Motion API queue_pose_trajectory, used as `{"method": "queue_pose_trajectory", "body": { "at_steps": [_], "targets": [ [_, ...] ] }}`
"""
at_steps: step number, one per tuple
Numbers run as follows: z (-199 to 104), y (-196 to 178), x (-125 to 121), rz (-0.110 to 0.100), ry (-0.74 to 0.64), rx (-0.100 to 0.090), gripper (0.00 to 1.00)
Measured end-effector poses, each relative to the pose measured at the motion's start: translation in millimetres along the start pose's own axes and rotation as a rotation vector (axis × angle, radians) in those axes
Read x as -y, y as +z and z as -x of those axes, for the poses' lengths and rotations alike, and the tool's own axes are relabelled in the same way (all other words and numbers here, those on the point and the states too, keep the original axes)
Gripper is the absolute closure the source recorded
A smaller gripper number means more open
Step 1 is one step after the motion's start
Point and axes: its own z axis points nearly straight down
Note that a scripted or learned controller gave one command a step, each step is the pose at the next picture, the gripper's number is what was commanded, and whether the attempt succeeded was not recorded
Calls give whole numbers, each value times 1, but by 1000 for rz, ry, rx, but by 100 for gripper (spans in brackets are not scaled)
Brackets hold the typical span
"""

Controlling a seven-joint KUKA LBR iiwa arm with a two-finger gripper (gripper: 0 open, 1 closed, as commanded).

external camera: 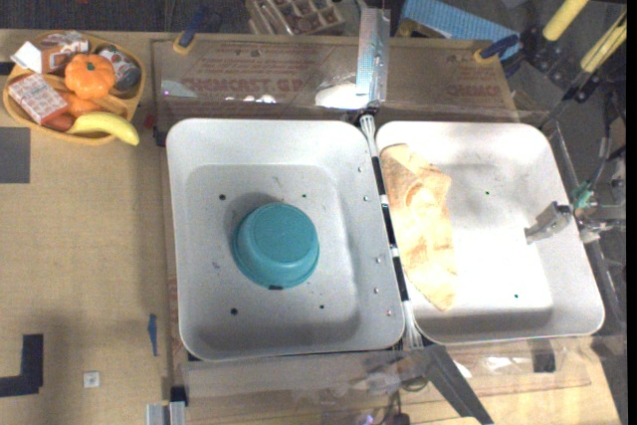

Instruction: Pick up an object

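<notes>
A round teal plastic bowl sits upside down in the middle of the left white bin. A crumpled tan cloth lies along the left side of the right white bin, against the divider. The gripper hovers at that bin's right edge, well apart from both; whether it is apart or together I cannot tell.

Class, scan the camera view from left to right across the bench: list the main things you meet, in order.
Wooden bowl of toy food → teal bowl in the left bin → tan cloth in the right bin → gripper.
</notes>
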Motion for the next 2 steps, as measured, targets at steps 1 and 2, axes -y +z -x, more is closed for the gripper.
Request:
{"method": "queue_pose_trajectory", "body": {
  "at_steps": [1, 2],
  "targets": [
    [-70, 86, -45, 0, -72, 1, 0],
    [-113, 105, -94, 12, -374, 5, 0]
  ]
}}
